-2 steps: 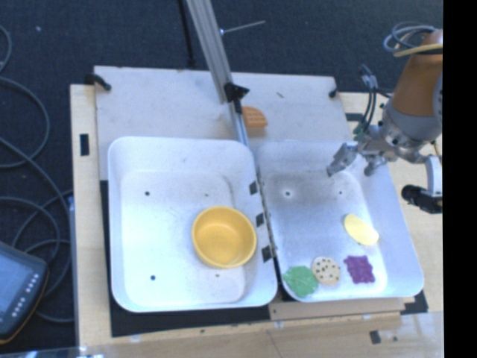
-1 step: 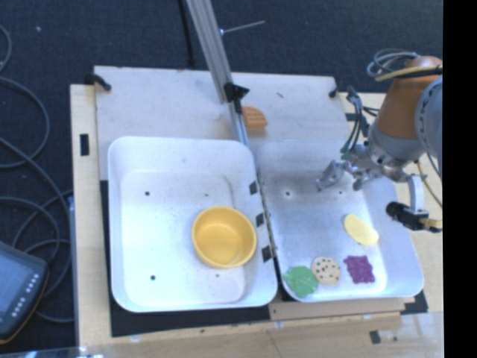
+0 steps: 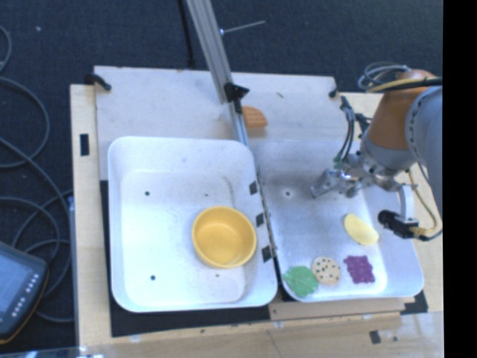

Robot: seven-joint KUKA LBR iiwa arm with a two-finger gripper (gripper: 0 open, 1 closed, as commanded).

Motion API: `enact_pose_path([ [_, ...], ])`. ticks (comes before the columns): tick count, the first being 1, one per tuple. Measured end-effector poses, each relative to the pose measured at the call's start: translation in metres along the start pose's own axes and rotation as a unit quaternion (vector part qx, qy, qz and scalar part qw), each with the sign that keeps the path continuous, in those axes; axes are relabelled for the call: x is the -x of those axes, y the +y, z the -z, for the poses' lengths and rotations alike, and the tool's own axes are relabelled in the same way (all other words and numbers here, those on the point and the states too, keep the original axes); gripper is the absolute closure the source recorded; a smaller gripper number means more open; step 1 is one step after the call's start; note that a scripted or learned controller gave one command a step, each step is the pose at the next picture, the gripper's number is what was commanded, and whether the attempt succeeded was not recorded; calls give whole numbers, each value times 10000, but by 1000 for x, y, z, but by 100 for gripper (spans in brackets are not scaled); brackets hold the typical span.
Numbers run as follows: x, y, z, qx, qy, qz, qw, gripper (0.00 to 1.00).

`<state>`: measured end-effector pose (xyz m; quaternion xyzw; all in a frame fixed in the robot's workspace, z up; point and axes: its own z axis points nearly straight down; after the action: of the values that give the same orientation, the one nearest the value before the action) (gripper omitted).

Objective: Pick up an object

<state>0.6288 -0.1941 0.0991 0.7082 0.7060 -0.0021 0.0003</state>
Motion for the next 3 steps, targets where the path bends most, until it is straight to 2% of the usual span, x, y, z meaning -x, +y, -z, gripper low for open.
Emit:
enact_pose_path([
  [1,1,2,14,39,-2,-6,10000,100],
  [3,3,10,104,46,9,27,10000,100],
])
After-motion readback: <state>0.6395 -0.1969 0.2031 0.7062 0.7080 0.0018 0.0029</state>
